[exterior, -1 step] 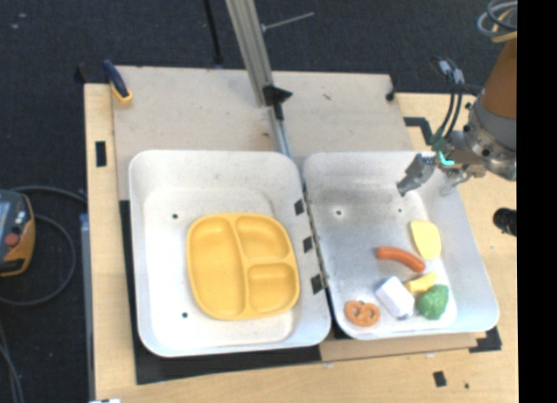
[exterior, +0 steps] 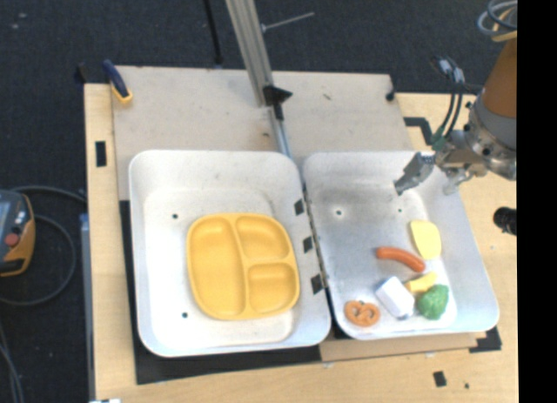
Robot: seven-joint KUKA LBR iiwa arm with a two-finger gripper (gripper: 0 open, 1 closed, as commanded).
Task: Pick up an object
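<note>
The sausage [exterior: 401,258] lies in the right bin [exterior: 348,192], amid a cluster: cheese [exterior: 426,238] just beyond it, white block [exterior: 393,296], broccoli [exterior: 432,301] and pretzel [exterior: 362,312] nearer the front rim. The tool [exterior: 426,169] hangs above the sausage's far side, grasping nothing; whether it is released or clenched I cannot tell. This looks like the approach; next it must descend on one piece, and crowding neighbours may interfere. A yellow tray [exterior: 242,265] sits left.

Grey arm with orange band entering from the right, wrist bent leftward, end effector [exterior: 424,175] hanging low, nothing visibly between it
</note>
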